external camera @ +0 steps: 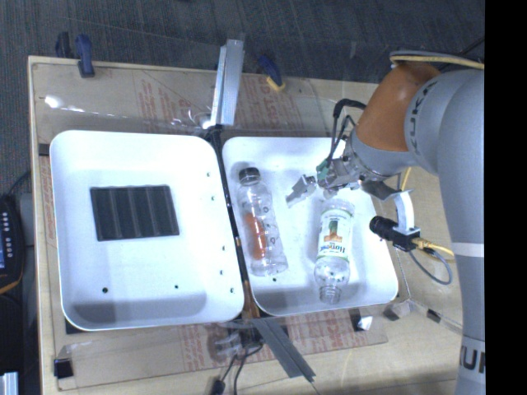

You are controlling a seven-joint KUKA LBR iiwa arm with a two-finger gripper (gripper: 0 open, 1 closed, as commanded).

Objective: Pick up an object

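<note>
Two clear plastic bottles lie in the right bin [375, 282]. One, with orange contents [259, 220], lies along the bin's left side, cap toward the back. The other, with a green and white label [333, 249], lies right of it, cap toward the front. My gripper [303, 188] hangs over the bin's back middle, between the two bottles and just beyond the labelled bottle's base. It is open, with nothing between its fingers. A dark ridged rectangular block [134, 212] lies in the left bin [74, 295].
The grey arm with its orange band [395, 118] reaches in from the right, over the right bin's back right corner. A black cable [338, 130] loops by the wrist. A metal divider bar [226, 81] stands behind the gap between the bins.
</note>
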